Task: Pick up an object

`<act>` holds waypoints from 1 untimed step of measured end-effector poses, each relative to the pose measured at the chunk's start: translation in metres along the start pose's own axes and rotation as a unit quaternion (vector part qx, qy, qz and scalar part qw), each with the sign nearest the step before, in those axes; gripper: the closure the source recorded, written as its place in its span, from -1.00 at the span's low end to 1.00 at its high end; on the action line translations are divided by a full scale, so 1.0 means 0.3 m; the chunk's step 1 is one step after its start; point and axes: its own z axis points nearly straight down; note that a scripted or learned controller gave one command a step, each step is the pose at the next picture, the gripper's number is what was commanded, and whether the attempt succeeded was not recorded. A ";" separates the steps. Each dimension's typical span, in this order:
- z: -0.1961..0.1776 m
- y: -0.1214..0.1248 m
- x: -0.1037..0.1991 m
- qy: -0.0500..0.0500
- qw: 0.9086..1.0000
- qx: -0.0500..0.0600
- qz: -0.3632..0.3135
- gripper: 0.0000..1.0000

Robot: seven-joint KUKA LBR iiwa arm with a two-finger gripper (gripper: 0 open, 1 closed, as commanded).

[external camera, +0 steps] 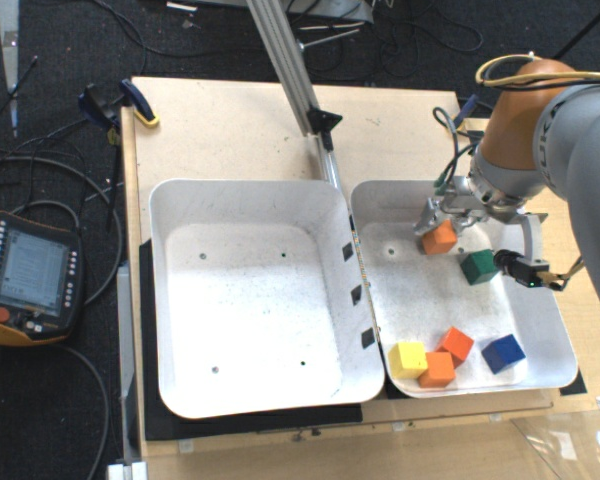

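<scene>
One orange block [439, 238] sits pinched in the tool [442, 230] at 12 o'clock of the right bin [540, 368], apparently lifted clear so the pick counts, green block [477, 266] just beside.

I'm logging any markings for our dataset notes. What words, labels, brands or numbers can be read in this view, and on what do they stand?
None can be read.
Teach pendant on the floor: its screen and buttons show marks, too small and blurred to read.
Blocks in the right bin: plain faces, no text.
Arm: no legible marking.
</scene>
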 end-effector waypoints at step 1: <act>-0.316 -0.090 0.231 0.001 1.000 -0.002 -0.003 1.00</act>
